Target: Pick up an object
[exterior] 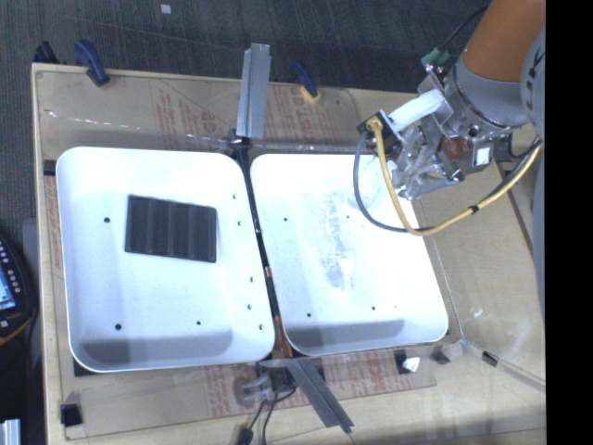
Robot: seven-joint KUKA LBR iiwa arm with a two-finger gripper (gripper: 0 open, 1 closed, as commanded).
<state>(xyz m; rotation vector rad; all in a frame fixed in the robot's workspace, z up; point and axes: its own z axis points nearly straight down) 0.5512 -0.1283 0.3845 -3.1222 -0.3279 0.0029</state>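
Wooden bench (167,109) on dark carpet, two white bins side by side. Dark ribbed rectangle (171,229) flat in left bin (83,248), toward 10 o'clock. Gripper (414,176) over right bin (408,295) at 1 o'clock; grip state impossible to tell.

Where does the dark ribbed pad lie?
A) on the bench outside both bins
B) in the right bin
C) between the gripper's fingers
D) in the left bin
D: the pad lies flat on the floor of the left bin, while the gripper hangs over the far right corner of the right bin, well apart from it.
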